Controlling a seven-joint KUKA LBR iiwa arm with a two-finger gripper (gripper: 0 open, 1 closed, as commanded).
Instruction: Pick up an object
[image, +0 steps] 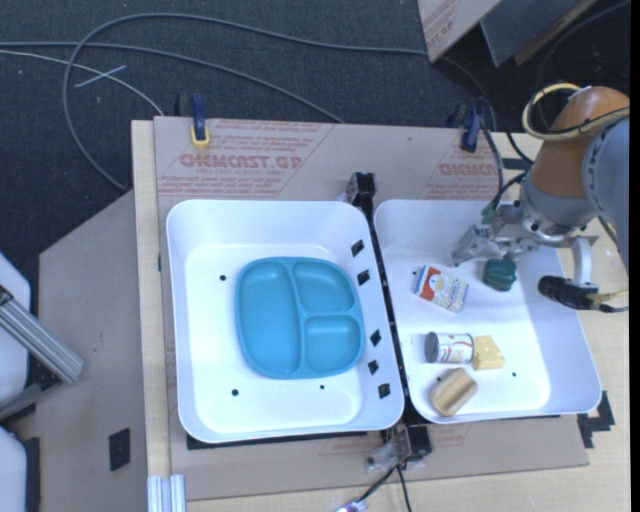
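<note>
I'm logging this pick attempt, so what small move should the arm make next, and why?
Probably a short drop straight down: the gripper hangs just above the dark green object in the right bin, which lies apart from the small carton.

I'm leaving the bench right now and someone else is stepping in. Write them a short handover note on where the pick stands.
Gripper: low over the far part of the right bin, right above the dark green round object. Whether it grips it cannot be told from this angle.
Right bin also holds: small red-and-white carton, small can lying on its side, pale yellow block touching the can, tan cylinder nearest the front.
Left bin: blue divided plate.
Done: the arm is at the green object.
Left: confirm a grasp and lift; nothing is visibly raised yet.
</note>
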